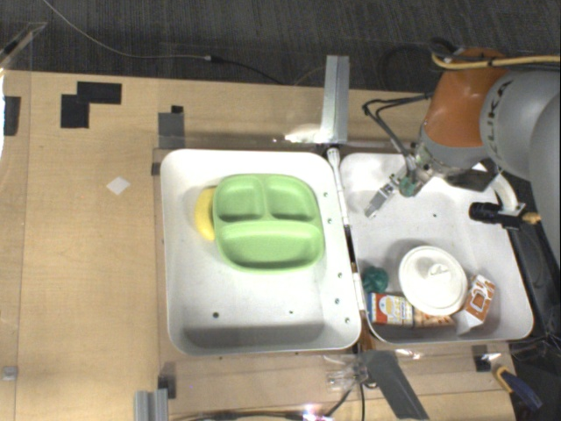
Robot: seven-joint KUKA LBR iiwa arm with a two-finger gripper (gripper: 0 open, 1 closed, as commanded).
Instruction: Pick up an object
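Surface: a pale wooden surface (79, 261) with black tape marks near its far left corner, carrying two shallow white bins side by side.
Room: dark carpeted floor (219, 16) runs along the far edge, with a thin cable trailing across it.
Left bin: the left bin (254, 323) holds a green divided tray (267, 220) lying flat towards its far side; a yellow object (203, 215) peeks out from under the tray's left edge.
Right bin: the right bin (438, 222) is bare in its far half; its things are crowded along the near side.
Objects in right bin: a white round bowl (432, 279) sits near the middle of the near side; a small orange-and-white carton (400, 310) lies just in front of it to the left; a teal object (375, 279) rests beside the carton by the bin's left wall; a brown-and-white packet (479, 299) leans just right of the bowl.
Arm: the grey arm (517, 121) with its orange band comes in from the right, over the far right corner of the right bin.
Hand: the hand (382, 199) hangs over the far left part of the right bin; whether it is released or clenched I cannot tell, and nothing is seen in it.
Object to hand: the bowl, carton, teal object and packet all lie nearer the camera than the hand, well apart from it.
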